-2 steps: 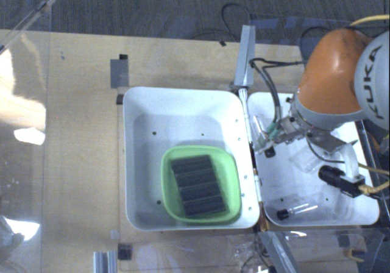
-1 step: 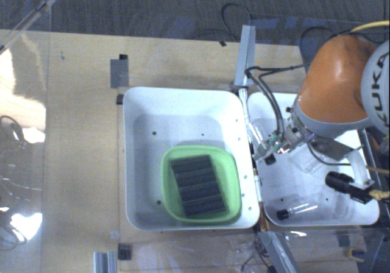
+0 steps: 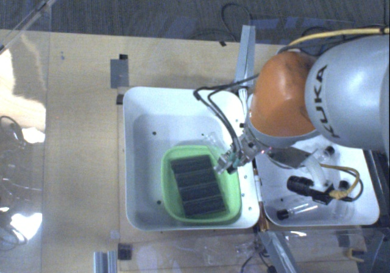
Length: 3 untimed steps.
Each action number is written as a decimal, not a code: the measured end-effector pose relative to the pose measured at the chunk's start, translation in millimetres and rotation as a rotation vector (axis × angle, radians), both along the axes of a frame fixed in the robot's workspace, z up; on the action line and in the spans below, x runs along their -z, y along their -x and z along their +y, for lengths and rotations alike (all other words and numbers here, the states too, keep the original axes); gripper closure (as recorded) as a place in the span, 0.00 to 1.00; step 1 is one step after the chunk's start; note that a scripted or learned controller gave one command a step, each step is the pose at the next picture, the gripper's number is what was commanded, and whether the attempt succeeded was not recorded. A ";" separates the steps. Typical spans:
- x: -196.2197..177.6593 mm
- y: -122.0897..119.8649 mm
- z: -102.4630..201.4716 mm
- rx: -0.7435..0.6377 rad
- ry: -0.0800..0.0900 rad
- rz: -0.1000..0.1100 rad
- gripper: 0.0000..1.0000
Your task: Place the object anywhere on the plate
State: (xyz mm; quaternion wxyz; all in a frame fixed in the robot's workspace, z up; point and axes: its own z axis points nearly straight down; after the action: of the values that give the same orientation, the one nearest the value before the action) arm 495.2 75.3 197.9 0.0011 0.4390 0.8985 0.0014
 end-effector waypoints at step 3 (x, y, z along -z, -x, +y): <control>-43.5 -70.7 -98.2 -0.198 0.003 -0.009 0.00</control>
State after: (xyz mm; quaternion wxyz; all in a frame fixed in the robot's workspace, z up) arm 565.9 -23.0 241.4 0.0055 0.3479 0.9375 0.0019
